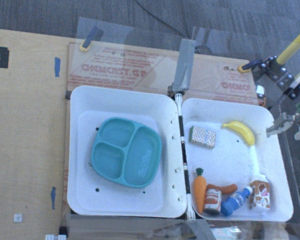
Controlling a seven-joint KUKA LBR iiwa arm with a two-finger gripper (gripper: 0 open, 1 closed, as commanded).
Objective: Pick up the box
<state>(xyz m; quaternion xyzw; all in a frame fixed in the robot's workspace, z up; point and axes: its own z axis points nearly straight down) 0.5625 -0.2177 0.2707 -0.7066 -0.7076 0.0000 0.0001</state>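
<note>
Box in right bin, untouched

Box (203, 137) lies flat in the upper left part of the right bin (287, 182), near the divider, apart from everything else. Banana (240, 131) sits to its right. Along the bin's lower edge: carrot (199, 191), can (213, 199), sausage (227, 188), blue bottle (236, 201), carton (260, 193). Left bin (79, 136) holds a teal plate (127, 152). Gripper (288, 123) hangs over the right bin's upper right rim, well apart from the box; fingers' state cannot be told.
</note>
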